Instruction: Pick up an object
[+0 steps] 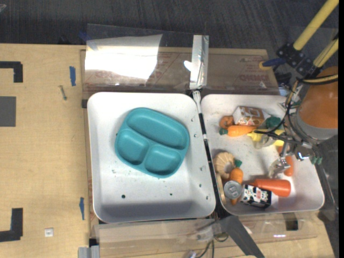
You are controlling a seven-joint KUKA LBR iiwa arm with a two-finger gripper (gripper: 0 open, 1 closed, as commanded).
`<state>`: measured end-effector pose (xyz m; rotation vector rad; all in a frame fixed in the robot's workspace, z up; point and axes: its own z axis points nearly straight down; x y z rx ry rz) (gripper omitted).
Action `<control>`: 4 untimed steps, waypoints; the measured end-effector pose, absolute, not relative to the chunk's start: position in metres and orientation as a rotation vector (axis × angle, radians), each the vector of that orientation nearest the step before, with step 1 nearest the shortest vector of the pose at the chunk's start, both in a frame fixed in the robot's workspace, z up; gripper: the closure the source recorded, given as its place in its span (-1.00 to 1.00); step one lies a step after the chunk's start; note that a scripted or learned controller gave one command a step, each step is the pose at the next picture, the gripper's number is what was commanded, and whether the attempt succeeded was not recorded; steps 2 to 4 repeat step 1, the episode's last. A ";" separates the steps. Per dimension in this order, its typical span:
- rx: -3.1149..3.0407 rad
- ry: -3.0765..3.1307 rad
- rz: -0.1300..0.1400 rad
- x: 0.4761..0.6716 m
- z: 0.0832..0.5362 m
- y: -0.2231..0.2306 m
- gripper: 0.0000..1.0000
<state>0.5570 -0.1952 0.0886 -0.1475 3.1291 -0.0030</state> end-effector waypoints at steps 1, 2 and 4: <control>-0.146 3.116 -0.006 0.561 0.102 -0.195 1.00; -0.146 3.116 -0.006 0.561 0.102 -0.195 1.00; -0.146 3.116 -0.006 0.561 0.102 -0.195 1.00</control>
